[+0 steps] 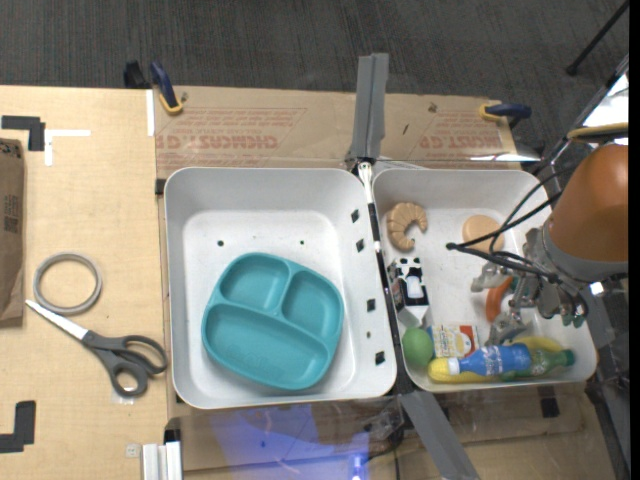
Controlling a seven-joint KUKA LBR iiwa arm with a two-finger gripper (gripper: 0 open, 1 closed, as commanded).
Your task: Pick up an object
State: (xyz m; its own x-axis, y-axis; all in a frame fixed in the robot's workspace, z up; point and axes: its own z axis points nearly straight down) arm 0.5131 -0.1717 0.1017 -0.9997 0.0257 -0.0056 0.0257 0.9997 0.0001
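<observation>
The claw (517, 313) hangs low inside the right-hand shallow white plastic bin (440, 180); whether it is clenched or released I cannot tell. Just below it lies a clear plastic bottle with a blue cap (503, 362), touching a green round fruit (417, 345). Far to its left a teal divided plate (273, 320) rests in the other bin. Beyond, on the pale wooden bench (80, 208), lie grey-handled scissors (105, 347) and a tape roll (68, 282). Dark grey carpet (300, 18) lies behind the bench.

To my far side the surface (90, 168) carries scissors (105, 348) and a tape roll (68, 282) just above them, a brown bag (10, 228) at the edge, and clamped cardboard (260, 133) behind.
</observation>
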